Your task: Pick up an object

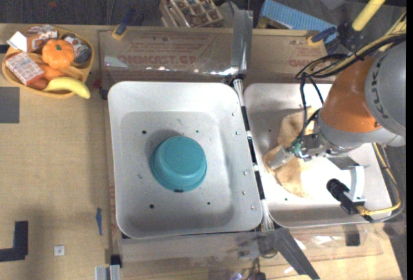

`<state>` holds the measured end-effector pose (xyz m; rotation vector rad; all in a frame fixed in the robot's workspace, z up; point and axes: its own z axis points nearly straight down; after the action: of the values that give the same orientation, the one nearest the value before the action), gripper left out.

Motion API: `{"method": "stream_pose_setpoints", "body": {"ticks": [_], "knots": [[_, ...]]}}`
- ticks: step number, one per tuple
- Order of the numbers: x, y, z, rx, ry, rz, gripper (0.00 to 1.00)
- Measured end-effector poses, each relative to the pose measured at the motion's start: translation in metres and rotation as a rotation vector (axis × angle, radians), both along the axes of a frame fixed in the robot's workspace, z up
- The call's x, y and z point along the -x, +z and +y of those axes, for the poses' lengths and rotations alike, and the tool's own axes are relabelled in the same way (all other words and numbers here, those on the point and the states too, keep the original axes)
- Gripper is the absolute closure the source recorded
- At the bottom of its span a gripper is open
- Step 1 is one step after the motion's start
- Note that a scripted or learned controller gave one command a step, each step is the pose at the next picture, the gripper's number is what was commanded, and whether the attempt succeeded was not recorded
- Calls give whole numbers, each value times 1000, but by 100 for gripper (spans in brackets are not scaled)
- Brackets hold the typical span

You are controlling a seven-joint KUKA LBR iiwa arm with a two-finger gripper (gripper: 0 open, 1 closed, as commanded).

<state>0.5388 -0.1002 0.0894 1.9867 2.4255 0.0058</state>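
Two white bins stand side by side on the bench. In the left bin (129, 111) a teal bowl (179, 163) lies upside down, a little left of the middle. In the right bin (271, 101) there is a tan cloth (292, 172), crumpled, near the bin's left wall. The grey arm (361, 104) with its orange band reaches over this bin from the right, and the gripper (284, 155) is low over the cloth. A basket (46, 60) with a pumpkin, a banana and small boxes stands at the far left of the bench.
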Motion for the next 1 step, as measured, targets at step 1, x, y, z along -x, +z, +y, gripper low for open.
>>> {"method": "stream_pose_setpoints", "body": {"ticks": [1], "knots": [[0,11,-3,0,-7,-3,100]]}}
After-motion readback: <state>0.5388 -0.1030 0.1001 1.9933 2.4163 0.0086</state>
